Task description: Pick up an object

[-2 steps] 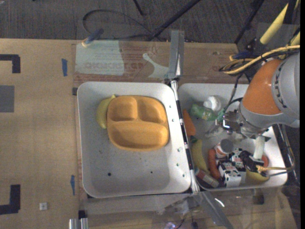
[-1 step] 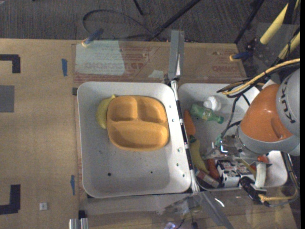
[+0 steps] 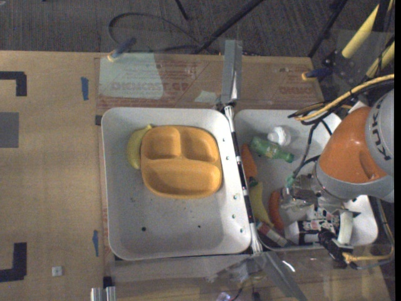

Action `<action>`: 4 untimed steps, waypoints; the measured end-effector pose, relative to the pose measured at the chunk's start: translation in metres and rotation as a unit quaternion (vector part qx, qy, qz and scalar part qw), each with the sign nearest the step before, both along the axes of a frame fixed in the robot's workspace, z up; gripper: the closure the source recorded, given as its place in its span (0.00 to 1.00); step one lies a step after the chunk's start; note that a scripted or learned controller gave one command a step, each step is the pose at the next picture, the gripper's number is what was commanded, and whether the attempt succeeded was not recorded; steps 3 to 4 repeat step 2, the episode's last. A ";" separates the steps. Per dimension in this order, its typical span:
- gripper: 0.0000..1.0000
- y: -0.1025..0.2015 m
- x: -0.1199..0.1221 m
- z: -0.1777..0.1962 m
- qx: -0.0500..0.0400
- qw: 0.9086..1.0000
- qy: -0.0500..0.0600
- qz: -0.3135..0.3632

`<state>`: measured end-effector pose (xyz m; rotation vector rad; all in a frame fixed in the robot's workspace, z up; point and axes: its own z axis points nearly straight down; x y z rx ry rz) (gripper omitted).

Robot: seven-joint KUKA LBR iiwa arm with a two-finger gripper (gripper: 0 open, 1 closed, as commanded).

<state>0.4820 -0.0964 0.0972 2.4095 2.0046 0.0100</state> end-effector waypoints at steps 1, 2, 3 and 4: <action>1.00 -0.016 -0.002 0.090 0.000 0.991 0.004 0.130; 1.00 -0.016 -0.001 0.099 -0.002 0.992 0.002 0.130; 1.00 -0.016 -0.001 0.099 -0.002 0.992 0.002 0.130; 1.00 -0.016 -0.001 0.099 -0.002 0.992 0.002 0.130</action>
